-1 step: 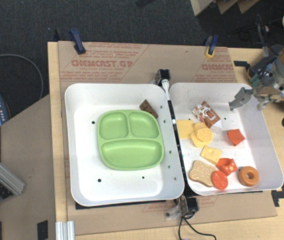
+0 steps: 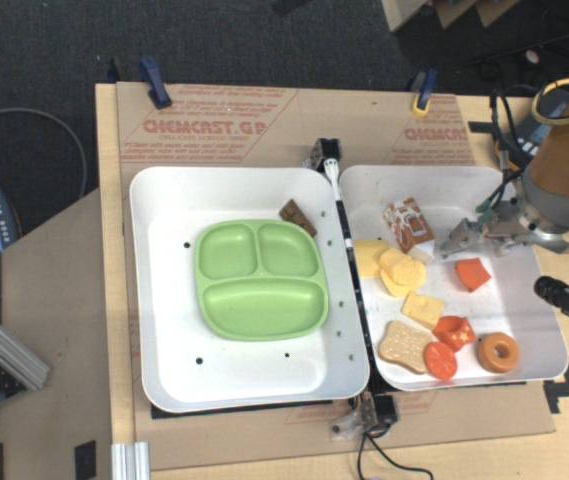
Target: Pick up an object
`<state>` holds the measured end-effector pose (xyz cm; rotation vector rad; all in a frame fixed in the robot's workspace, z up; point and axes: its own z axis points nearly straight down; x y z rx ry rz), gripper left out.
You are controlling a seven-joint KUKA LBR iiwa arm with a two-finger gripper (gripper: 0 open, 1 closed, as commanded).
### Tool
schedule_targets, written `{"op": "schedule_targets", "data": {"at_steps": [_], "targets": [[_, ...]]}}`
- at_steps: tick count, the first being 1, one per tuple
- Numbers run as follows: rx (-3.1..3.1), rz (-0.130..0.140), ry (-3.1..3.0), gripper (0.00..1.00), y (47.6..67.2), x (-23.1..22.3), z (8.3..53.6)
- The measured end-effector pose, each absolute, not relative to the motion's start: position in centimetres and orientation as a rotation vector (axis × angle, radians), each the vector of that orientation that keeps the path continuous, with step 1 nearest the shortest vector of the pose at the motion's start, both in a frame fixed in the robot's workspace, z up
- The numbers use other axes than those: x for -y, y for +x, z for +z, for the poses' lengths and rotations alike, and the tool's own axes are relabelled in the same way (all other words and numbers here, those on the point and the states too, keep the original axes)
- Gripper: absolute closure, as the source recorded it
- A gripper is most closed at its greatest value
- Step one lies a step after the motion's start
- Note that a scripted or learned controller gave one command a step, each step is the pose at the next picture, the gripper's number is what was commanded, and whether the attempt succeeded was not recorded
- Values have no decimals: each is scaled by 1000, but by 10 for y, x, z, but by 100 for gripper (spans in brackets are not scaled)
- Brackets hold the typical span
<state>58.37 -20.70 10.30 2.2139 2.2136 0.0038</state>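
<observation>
The right bin (image 2: 524, 363) holds several toy foods. Among them are a red and white packet (image 2: 407, 224), yellow pieces (image 2: 392, 265), an orange block (image 2: 472, 274), a yellow slab (image 2: 422, 310), a tan cracker (image 2: 404, 345), red pieces (image 2: 447, 344) and a brown donut (image 2: 498, 352). My gripper (image 2: 463, 239) reaches in from the right over this bin. It hangs just above the orange block and to the right of the packet. I see nothing held in it.
The left bin (image 2: 164, 348) holds a green divided plate (image 2: 261, 278), with a small brown piece (image 2: 297, 216) at the plate's upper right. A black fitting (image 2: 325, 152) sits at the top of the seam between the bins. Blue clamps (image 2: 154, 81) hold the board's far edge.
</observation>
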Motion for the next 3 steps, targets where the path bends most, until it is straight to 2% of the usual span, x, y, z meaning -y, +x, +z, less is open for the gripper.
{"op": "schedule_targets", "data": {"at_steps": [1, 2, 3], "targets": [[-2229, -2, 2225, 0, 545, 156, 84], [-2220, 1, 2222, 100, 547, 159, 95], [-2224, 6, 2213, 100, 585, 98, 148]]}}
